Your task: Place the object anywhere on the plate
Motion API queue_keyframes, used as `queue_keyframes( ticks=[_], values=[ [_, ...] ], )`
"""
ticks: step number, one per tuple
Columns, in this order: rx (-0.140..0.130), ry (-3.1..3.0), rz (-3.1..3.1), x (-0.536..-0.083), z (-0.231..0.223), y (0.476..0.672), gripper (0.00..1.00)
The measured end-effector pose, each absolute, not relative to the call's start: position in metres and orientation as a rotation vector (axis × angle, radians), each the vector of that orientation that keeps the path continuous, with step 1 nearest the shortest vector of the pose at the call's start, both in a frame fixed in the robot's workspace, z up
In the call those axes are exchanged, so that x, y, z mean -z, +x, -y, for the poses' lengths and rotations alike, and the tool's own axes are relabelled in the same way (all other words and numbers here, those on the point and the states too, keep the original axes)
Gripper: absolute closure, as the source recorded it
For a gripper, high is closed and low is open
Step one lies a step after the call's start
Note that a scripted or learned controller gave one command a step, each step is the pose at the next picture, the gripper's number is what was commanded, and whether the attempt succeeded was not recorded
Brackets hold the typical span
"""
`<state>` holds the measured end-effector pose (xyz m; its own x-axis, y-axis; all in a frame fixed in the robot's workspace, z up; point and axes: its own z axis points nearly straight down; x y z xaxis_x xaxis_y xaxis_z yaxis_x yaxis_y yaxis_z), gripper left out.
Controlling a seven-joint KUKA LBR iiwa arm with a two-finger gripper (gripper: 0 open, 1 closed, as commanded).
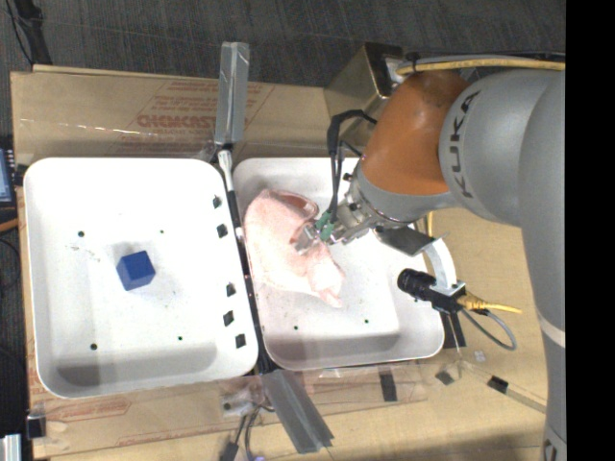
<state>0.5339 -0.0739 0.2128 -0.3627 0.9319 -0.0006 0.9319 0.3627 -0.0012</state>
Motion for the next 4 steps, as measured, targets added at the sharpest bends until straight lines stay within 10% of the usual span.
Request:
queue_keyframes(
  ticks=[4],
  values=[
    [0.0,0.009,3.142,-0.22,-0.057,0.594,1.0]
  ],
)
